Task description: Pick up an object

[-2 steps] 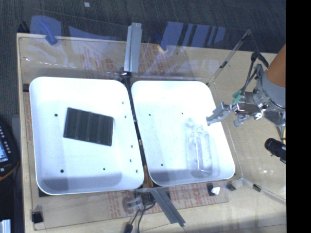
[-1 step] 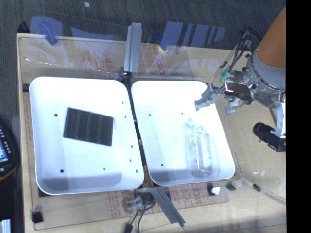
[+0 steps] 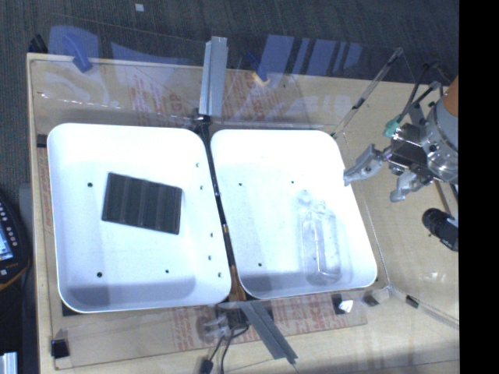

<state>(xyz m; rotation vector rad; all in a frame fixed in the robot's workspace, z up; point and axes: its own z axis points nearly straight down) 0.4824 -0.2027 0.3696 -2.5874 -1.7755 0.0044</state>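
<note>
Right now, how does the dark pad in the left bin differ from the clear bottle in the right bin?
The dark pad is opaque, ribbed, flat and rectangular; the clear bottle is see-through, rounded and faint against the white. The pad lies tilted near the middle of the left bin; the bottle lies lengthwise toward the right bin's right side. Both lie untouched, apart from the gripper.

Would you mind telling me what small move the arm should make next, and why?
Probably shift the gripper left over the right bin: it hangs open outside the bin's right rim, holding nothing, while the clear bottle lies nearest.
</note>
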